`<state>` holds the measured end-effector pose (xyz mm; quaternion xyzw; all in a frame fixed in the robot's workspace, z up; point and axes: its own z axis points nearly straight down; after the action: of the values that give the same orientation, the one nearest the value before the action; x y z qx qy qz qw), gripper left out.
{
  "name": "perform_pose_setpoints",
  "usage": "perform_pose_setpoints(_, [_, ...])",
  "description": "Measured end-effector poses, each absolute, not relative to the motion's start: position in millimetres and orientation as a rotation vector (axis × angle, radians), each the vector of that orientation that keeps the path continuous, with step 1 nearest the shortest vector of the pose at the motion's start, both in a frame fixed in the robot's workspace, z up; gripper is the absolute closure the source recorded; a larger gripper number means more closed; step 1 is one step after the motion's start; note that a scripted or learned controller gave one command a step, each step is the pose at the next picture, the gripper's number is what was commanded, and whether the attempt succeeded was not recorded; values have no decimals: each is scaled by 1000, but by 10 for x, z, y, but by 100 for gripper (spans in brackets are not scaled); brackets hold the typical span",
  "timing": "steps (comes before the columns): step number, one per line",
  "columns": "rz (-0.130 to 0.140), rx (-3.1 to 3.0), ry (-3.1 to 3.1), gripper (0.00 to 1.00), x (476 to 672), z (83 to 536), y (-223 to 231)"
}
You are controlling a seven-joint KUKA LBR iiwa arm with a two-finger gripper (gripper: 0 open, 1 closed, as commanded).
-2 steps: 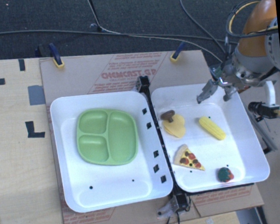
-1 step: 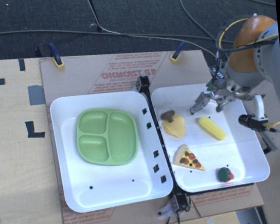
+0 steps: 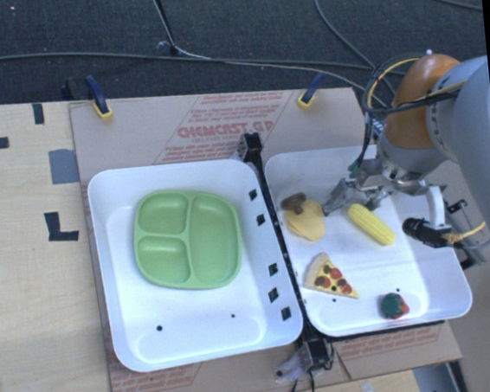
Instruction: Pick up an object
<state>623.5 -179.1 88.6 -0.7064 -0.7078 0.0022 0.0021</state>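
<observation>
The right bin (image 3: 439, 305) holds a yellow corn cob (image 3: 371, 224), a yellow pear-like toy with a brown stem (image 3: 304, 221), a pizza slice (image 3: 329, 278) and a small red and green fruit (image 3: 393, 306). My gripper (image 3: 347, 196) hangs over the upper middle of this bin, its fingers spread, between the pear toy on its left and the corn cob just to its lower right. Nothing sits between the fingers.
The left bin (image 3: 125, 334) contains a green divided plate (image 3: 187, 239). A black divider strip (image 3: 270, 231) runs between the two bins. Cables (image 3: 213, 55) cross the dark floor behind the bench. The arm (image 3: 447, 135) covers the right bin's far right corner.
</observation>
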Motion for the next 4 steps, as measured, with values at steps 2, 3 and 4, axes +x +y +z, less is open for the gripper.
perform_pose_setpoints(2, [-4,-2223,-2226,100,6209,1645,-1786])
perform_pose_setpoints(3, [-3,-2222,-2226,100,6236,2074,-1767])
perform_pose_setpoints(4, [0,-2221,-2223,100,6240,2200,-1763])
